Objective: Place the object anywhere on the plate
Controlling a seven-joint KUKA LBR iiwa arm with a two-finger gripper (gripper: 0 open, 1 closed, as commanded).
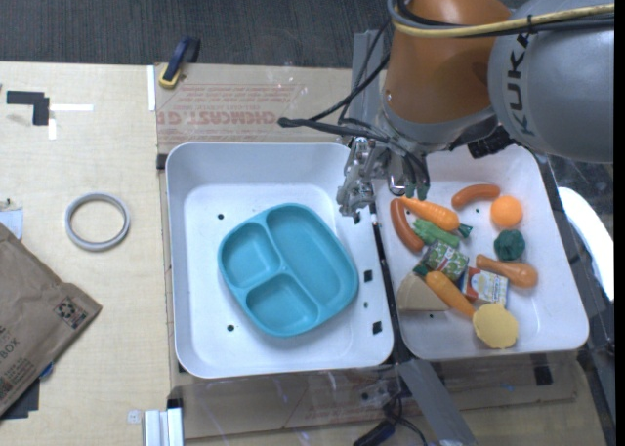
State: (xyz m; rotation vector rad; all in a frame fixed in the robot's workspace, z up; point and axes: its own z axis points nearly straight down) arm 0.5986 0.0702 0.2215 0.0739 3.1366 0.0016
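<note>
A blue plate with three compartments lies in the left white bin, with nothing on it. The right bin holds several toy foods: a carrot, a red sausage, another sausage, an orange, a green piece, a green packet, a cheese wedge and a yellow disc. My gripper hangs over the divide between the two bins, at the far end, just above the carrot. Its fingers stand open with nothing between them.
A tape ring and a brown paper bag lie on the bench left of the bins. A blue and yellow tool rests at the bench's back edge. The arm's large orange and grey body covers the far right of the bins.
</note>
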